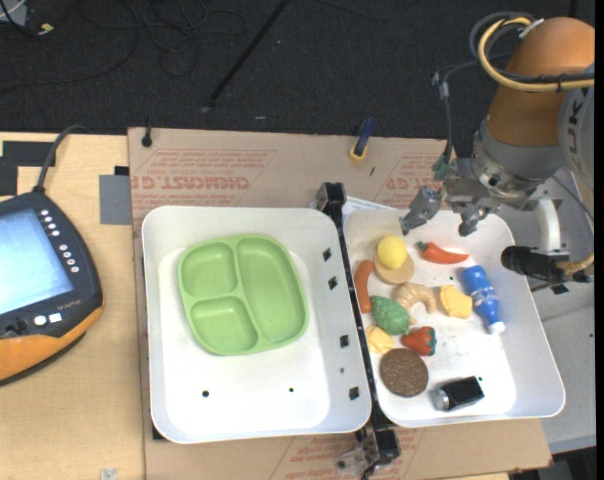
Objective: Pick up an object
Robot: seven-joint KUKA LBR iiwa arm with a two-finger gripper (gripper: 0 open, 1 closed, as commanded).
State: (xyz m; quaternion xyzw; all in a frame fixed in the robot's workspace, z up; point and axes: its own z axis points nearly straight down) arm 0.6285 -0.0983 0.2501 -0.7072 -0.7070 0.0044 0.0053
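Low in the frame, nearest the camera, the right bin (542,388) carries its lowest things: a black cylinder (458,393) lying on its side, and just left of it a round brown disc (404,373). Above the disc sit a small red pepper-like piece (419,340), a yellow piece (380,340) and a green leafy toy (390,314). Higher still come a tan curled piece (414,295), a yellow block (456,301), a blue and white bottle (481,296) lying at a slant, an orange-red sausage shape (363,284) along the bin's left side, and a yellow lemon (392,251) resting on a tan round. A red chilli (443,253) lies close to the bin's upper edge.

Right above that chilli hangs the claw (445,215), its two fingers spread wide apart (one toward the lemon, one toward the right), with nothing between them. It sits over the upper part of the right bin, clear of the toys below. The grey arm (527,158) with its orange section (547,53) rises toward the upper right of the frame.

Left of centre, the left bin (172,408) holds a green divided tray (244,294) with three compartments. Both bins rest on a cardboard sheet (242,173) on the counter (42,428). At the far left edge lies a control pendant (32,288) with a pale screen and an orange rim.
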